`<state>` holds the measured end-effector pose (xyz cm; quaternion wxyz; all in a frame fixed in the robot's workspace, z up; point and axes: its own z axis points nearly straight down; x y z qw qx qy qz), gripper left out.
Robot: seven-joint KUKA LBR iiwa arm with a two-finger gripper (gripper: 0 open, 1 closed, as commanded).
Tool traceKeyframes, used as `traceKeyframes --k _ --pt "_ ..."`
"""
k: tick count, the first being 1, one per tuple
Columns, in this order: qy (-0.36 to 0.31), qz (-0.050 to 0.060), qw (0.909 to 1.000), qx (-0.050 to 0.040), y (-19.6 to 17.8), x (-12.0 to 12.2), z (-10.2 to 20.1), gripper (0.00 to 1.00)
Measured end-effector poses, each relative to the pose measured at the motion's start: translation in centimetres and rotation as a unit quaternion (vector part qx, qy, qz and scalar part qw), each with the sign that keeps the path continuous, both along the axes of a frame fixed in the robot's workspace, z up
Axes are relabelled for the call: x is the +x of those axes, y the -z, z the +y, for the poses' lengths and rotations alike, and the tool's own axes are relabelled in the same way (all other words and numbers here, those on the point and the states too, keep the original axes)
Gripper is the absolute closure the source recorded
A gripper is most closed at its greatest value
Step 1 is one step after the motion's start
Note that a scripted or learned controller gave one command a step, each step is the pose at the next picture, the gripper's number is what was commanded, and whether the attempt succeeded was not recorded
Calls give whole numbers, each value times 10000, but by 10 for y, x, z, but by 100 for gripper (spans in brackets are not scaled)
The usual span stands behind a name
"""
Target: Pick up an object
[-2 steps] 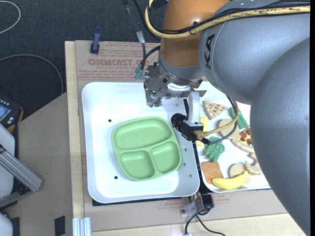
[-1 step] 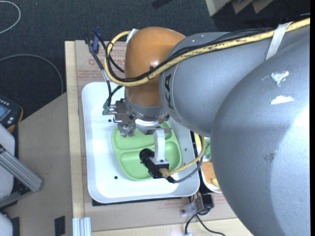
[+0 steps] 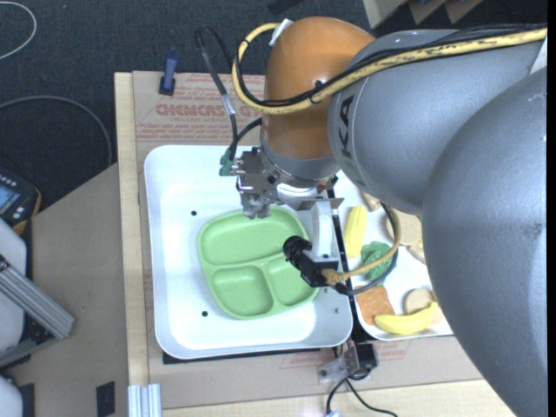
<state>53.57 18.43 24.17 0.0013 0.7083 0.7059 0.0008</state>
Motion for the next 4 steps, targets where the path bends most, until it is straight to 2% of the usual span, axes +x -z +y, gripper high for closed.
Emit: traceKeyframes --k 1,2,3,4 --pt "-30 -14 10000 6 63 82 37 100" --pt "-6 -23 10000 4 -8 133 -19 100" --pt "-10 73 10000 -3 50 63 -20 100" --pt "-19 38 10000 -4 163 95 -19 100"
